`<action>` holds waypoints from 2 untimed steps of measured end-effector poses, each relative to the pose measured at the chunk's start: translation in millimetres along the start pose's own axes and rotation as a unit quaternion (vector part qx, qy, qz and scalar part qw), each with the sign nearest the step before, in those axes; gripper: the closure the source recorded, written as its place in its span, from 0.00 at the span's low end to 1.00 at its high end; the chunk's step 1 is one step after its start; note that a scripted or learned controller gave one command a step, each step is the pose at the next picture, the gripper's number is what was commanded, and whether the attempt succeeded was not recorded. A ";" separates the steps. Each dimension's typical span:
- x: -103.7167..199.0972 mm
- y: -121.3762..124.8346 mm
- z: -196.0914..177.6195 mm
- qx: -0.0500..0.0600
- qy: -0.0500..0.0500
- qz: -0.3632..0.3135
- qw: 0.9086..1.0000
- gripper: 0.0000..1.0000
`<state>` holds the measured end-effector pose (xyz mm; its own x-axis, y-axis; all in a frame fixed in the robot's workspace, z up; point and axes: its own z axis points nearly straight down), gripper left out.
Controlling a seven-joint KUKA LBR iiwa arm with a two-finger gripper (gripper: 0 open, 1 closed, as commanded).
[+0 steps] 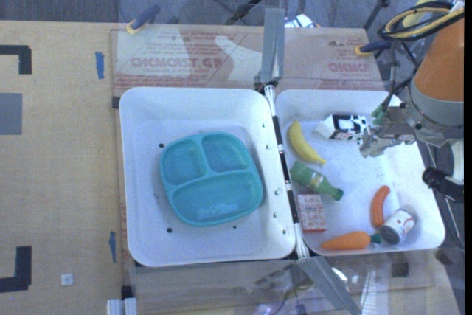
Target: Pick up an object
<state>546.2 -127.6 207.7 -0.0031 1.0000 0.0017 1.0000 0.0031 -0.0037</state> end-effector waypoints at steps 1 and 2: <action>-0.2 -0.1 0.1 0.000 0.000 0.000 1.000 0.00; 26.3 7.6 67.2 0.001 0.000 0.174 0.985 0.00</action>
<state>553.5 -101.2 140.5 0.3391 0.9407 0.0007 0.9407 -0.3391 -0.0070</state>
